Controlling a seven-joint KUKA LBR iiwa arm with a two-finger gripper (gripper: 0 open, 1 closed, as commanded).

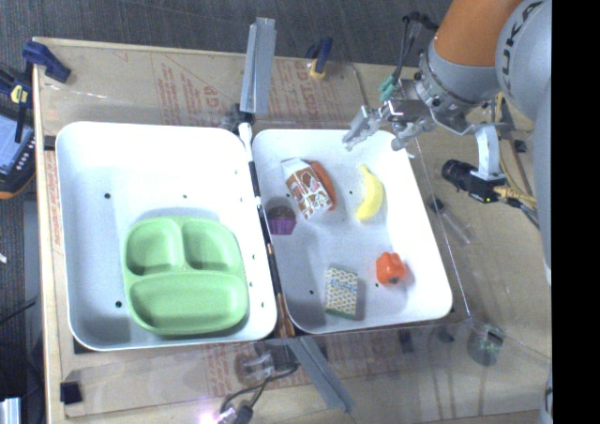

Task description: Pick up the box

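Note:
An orange and white patterned box [308, 188] lies tilted in the far left part of the right bin [433, 263]. A smaller flat box with a green and yellow pattern [343, 292] rests near that bin's front wall. My gripper [380, 135] hangs over the bin's far rim, above and to the right of the orange box and apart from it. Its fingers [356, 136] are spread open with nothing between them.
A yellow banana [371, 195] lies just right of the orange box. A small purple object [280, 219] sits by the left wall, and an orange-red pepper [392, 268] lies at the right. The left bin [84, 178] holds a green divided tray [186, 277].

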